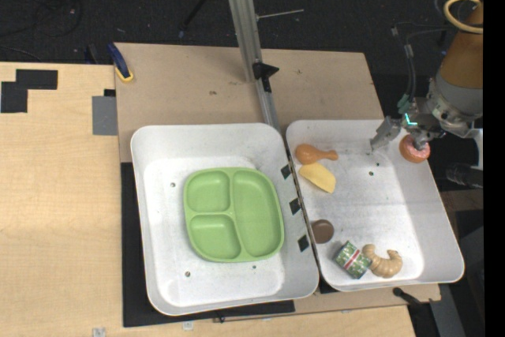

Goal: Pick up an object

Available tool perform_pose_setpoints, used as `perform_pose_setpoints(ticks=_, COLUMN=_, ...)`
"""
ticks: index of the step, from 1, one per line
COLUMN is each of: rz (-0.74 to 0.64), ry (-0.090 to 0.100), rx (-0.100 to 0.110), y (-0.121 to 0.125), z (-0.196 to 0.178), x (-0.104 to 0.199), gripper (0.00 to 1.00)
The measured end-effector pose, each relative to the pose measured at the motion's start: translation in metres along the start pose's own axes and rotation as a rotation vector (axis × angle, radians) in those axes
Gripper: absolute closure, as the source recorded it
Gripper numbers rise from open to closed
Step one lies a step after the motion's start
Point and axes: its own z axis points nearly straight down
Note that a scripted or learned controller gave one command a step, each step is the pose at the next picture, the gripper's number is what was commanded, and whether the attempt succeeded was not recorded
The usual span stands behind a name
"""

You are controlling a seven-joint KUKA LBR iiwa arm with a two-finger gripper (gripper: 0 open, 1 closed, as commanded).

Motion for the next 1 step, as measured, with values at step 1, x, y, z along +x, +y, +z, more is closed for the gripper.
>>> perform_pose_setpoints(ticks=1, rz=0.000, ry=-0.001, rx=-0.003, y=0.0007, z=-0.0013, x=-0.0001, gripper=0.00)
